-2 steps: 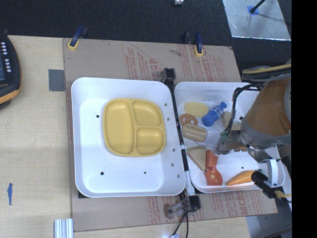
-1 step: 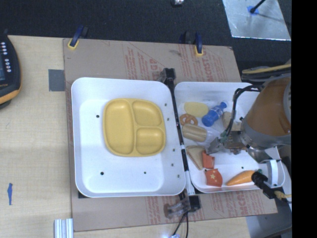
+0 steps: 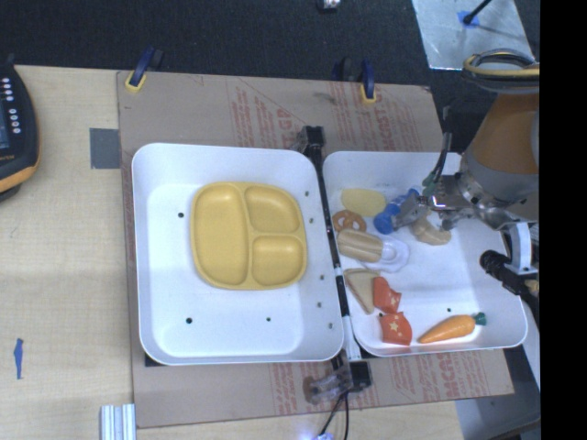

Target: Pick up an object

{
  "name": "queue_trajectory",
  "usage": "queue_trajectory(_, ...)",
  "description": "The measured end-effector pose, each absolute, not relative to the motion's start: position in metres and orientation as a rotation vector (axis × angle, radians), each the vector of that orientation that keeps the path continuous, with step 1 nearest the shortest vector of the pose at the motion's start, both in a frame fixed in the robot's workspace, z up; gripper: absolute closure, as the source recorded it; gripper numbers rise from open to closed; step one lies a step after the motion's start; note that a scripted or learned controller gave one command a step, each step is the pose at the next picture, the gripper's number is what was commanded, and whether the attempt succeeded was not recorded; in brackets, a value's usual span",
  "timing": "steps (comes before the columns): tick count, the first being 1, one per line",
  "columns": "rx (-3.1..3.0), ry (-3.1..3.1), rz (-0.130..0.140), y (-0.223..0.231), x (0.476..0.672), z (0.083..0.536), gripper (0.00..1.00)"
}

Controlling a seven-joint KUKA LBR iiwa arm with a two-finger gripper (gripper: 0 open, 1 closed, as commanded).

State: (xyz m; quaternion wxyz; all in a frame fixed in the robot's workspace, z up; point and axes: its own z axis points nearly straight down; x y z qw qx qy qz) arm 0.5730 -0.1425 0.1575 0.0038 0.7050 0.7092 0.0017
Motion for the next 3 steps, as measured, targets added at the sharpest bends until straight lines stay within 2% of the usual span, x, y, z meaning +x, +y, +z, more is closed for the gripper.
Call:
queue_trajectory(1, 2.217, 2.234, -0.006, -0.114, 0.58, 0.088, 0.0)
queue_trajectory(2, 2.217, 2.229, -0.004, -0.117, 0.658, 0.092, 0.0)
queue_trajectory(3, 2.211, 2.236, -0.008, -0.117, 0.657, 0.103, 1.0)
